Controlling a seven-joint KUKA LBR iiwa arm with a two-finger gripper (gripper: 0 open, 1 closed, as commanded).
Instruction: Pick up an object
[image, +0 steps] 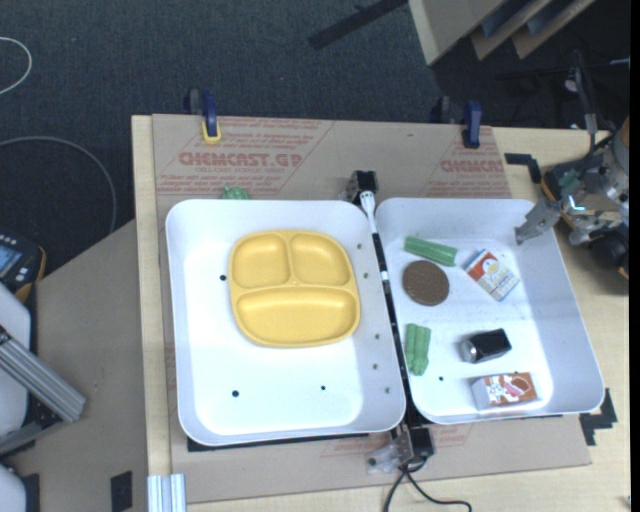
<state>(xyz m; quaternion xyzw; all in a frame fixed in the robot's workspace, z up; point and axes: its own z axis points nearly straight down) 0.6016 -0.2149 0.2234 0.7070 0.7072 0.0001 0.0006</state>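
You've got the gripper (532, 226) parked over the far right corner of the right bin (560, 330), and from up here you can't tell how its fingers stand. Nothing shows between them.

Your candidates all sit in that right bin: a green block (431, 250) near the far wall, a round brown disc (426, 283) just in front of it, a small red-and-white carton (492, 274) beside those. Nearer you, another green piece (417, 348) lies by the left wall, then a black object (486, 346), then a flat printed packet (503, 390) at the near edge.

In the left bin (200, 390) rests a yellow divided plate (294, 287).
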